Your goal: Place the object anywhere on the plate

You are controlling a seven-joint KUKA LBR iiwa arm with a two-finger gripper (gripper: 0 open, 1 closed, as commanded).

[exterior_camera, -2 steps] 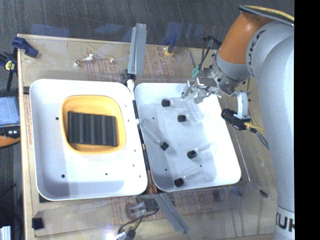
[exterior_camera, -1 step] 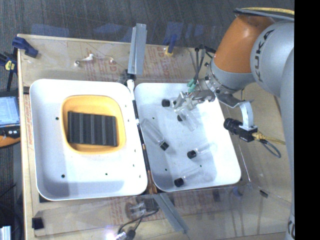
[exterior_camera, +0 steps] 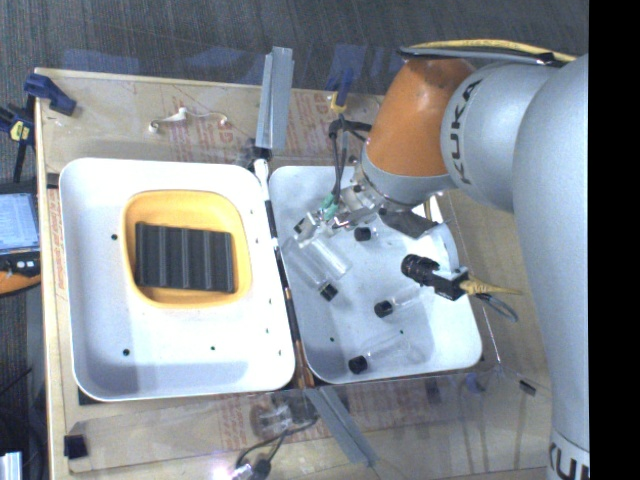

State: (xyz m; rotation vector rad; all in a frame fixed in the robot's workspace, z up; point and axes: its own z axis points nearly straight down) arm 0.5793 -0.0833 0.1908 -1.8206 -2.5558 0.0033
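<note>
1. Object: clear vials (exterior_camera: 322,260) lay loose in the right bin (exterior_camera: 455,353), at 3 o'clock from the plate (exterior_camera: 185,206).
2. Tool (exterior_camera: 335,216) hovered over them, positioned for a pick; its state could not be told.

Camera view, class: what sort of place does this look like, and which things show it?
Probably a robotics lab bench: a KUKA arm reaches over two white bins on a wooden bench, with a clamp at its corner.
</note>
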